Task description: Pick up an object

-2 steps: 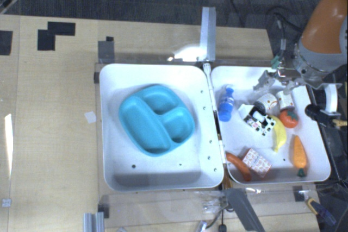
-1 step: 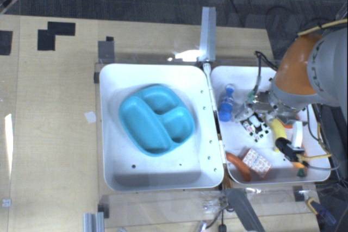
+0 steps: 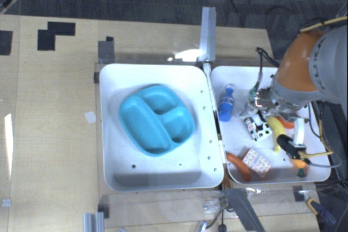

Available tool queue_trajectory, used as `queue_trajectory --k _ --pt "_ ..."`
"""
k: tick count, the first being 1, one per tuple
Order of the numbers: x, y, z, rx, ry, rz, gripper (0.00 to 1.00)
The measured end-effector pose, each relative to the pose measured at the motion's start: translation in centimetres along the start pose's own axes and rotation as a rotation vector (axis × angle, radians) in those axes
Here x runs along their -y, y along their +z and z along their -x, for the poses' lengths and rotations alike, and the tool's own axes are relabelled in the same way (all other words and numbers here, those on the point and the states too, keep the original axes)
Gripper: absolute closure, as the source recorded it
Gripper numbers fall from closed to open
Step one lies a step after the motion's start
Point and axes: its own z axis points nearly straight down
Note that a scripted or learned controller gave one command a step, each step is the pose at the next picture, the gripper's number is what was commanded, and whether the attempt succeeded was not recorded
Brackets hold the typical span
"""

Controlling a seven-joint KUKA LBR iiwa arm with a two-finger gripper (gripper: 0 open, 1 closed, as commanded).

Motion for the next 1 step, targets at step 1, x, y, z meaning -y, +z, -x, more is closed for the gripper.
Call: queue_trajectory --k 1 --pt "-0.66 -10.16 -5.55 0.0 -0.107 -0.002 1.0"
